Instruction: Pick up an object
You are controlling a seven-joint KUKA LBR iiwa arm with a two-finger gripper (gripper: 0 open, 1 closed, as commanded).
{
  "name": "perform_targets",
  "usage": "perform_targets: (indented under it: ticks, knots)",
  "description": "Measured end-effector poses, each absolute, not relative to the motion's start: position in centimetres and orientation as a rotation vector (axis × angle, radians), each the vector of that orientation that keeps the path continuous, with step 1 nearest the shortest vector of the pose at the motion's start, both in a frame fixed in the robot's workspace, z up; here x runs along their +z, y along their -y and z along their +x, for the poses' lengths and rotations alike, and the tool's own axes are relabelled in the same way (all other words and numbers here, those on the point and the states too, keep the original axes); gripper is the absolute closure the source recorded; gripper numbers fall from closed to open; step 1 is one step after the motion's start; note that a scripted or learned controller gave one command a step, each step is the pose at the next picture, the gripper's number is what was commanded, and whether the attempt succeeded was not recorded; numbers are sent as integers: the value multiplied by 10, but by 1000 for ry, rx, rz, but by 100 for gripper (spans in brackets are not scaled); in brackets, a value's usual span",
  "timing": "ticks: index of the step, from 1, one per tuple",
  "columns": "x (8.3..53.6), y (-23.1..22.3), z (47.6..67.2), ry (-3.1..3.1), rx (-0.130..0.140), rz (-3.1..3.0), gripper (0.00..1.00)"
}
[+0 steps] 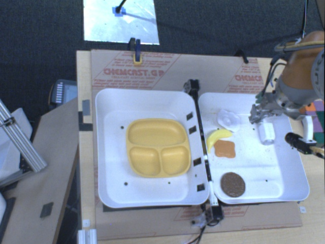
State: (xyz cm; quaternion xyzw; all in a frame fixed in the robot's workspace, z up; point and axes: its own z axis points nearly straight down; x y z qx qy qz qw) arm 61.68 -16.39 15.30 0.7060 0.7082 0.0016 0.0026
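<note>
Camera view, looking down at a slant: two shallow white bins sit side by side on a tan cardboard sheet [152, 67] w/ red CHEMCAST print. There are black clips [192, 130] along the join between them. The left-hand bin [104, 151] holds a yellow plastic three-compartment plate [155, 146], flat, approx. mid-bin. It has one wide compartment on the far side and two smaller ones on the near side.

The right-hand bin [284, 174] holds the pickable items:
- A pale crumpled translucent lump [228, 119] toward the far-left corner.
- A yellow curved banana-shaped piece [218, 136], just nearer than the lump and close to the bin's left wall.
- An orange-brown square slab [224, 149] on that piece's near side, touching or almost touching; can't tell which.
- A dark brown round disc [233, 184], well nearer, by the near-left corner, flat and on its own.
- A small white oblong piece [265, 132] toward the far-right, on the bin floor.

The grey arm w/ orange band [299, 67] comes in from view-right over the right-hand bin's far-right corner. The gripper [258, 114] points down over the far part of that bin, between the crumpled lump and the bin's right wall. It is just beside the far end of the white oblong piece; contact w/ it: can't tell. Open vs. closed: can't tell, too small & blurred.

Beyond the bins, a yellow-and-black clamp [136, 52] sits on the cardboard's far edge. A shiny silver sheet [121, 14] lies on the dark floor further back.
</note>
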Motion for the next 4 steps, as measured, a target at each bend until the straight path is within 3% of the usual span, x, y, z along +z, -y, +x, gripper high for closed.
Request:
perform_targets:
  ticks: [2,4]
  knots:
    - [247,164,616,-2223,6,2212,100]
    - [239,48,621,-2232,4,2211,100]
